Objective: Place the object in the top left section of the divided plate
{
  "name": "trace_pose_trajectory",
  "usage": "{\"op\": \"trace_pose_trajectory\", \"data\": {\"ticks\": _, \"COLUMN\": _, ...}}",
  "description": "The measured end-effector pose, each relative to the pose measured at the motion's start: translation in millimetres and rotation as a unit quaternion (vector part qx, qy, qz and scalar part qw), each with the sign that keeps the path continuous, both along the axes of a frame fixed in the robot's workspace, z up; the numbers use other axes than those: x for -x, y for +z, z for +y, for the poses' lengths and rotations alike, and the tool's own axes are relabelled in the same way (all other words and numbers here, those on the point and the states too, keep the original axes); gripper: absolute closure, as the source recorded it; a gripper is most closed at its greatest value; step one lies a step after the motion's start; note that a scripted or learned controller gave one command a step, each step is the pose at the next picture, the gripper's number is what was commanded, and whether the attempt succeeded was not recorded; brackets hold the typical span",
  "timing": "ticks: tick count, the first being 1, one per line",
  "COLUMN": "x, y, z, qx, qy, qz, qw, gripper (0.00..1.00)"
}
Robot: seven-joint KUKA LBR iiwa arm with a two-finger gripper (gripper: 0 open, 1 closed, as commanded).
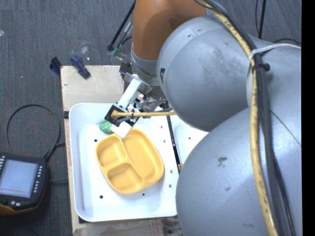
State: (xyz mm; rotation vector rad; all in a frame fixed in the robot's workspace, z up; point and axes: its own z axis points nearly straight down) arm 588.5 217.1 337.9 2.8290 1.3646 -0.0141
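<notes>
A white bin (83, 181) lies on a tabletop (91, 85) of pale board, whose bare part shows beyond the bin's far edge. A blue clamp (78, 67) sits at the board's far left corner. On the dark carpet (29, 43) to the left lies a handheld pendant (19, 181) with a grey screen, its black cable (19, 114) looping beside it.

Robotics lab. Big grey industrial arm (231, 107) with orange band over a bench, yellow cable (253, 112) strapped along it. White bin (83, 181) sits on a plywood board (91, 85) held by a blue clamp (79, 66). Teach pendant (19, 183) with screen lies on grey carpet (34, 33), black cord looped beside it. Tripod legs at top.
</notes>
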Motion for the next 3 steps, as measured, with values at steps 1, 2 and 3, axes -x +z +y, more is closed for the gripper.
{"op": "trace_pose_trajectory", "data": {"ticks": 1, "x": 17.7, "y": 0.7, "z": -92.5, "qx": -0.0004, "qy": 0.05, "qz": -0.001, "qw": 0.9987, "gripper": 1.0}}
{"op": "trace_pose_trajectory", "data": {"ticks": 2, "x": 55.4, "y": -22.5, "z": -52.9, "qx": 0.0006, "qy": -0.067, "qz": 0.001, "qw": 0.9977, "gripper": 1.0}}
{"op": "trace_pose_trajectory", "data": {"ticks": 3, "x": 55.3, "y": 8.8, "z": -62.8, "qx": -0.0004, "qy": 0.005, "qz": -0.001, "qw": 1.0, "gripper": 1.0}}
